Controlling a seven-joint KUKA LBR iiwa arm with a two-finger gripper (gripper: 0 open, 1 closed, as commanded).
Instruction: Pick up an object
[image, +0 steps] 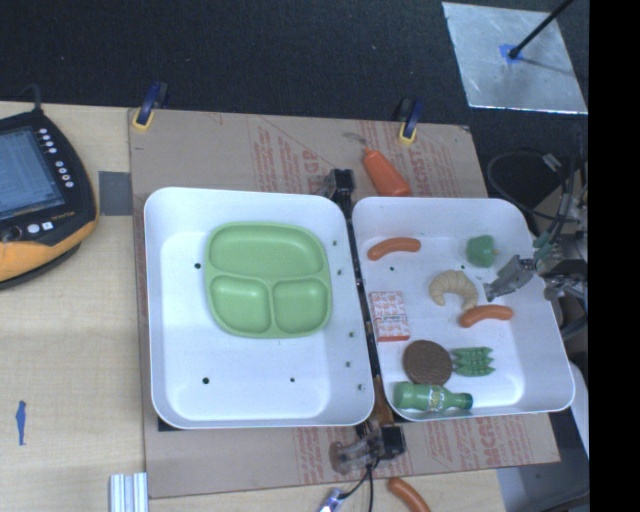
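The right bin (540, 395) holds several toy foods. There is an orange sausage (393, 247), a green block (481, 249), a tan croissant (454, 288), a second sausage (486, 315), a red and white packet (388, 313), a brown round cookie (428, 362), green beans (474, 361) and a green bottle (431, 399). My gripper (503, 281) comes in low from the right edge of this bin. It sits just right of the croissant and just above the second sausage. Nothing is visibly held in it.
The left bin (180, 390) holds a green divided plate (268, 278). An orange carrot (384, 172) lies on the cardboard behind the bins, and another orange piece (410, 492) lies in front. A teach pendant (35, 195) rests at the far left. Cables hang at the right.
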